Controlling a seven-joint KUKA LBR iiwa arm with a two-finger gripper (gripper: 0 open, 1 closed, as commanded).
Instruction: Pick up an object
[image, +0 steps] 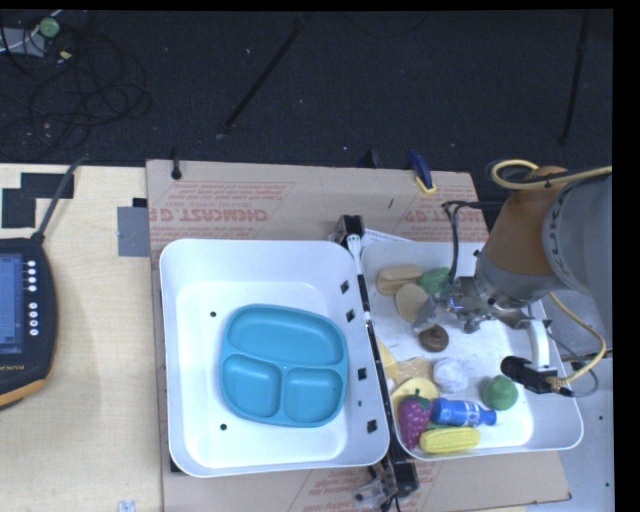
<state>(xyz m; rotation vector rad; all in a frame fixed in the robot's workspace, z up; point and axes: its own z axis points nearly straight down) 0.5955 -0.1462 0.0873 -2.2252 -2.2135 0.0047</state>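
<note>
1. Hard to see: the claw (452, 306) sits under the arm's wrist, and its fingers blur into cables and the toys below. Can't tell if it's released or clenched, or whether anything sits between them. The arm (560, 240) is cut off at the right edge of the view.
2. Left to right: a handheld control unit (20, 315) at far left is cut by the frame edge. Next is the left bin (190, 270), holding a blue divided tray (283, 364) w/ three compartments.
3. The right bin (560, 430) holds a clutter of small toys; its upper right part is hidden by the arm.
4. Arm pose: it reaches in from the right, orange band (515, 235) above the wrist, w/ the wrist angled down and left over the upper half of the right bin.
5. Things near the claw: a tan flat piece (410, 300) just left of it, a green piece (436, 281) just above-left, and a brown round piece (433, 338) just below. Contact w/ any of them can't be made out.
6. Farther off, at the bin's near end: a white ball (450, 376), a green ball (499, 393), purple grapes (413, 413), a blue bottle (460, 411) and yellow corn (450, 439), all well apart from the claw.
</note>
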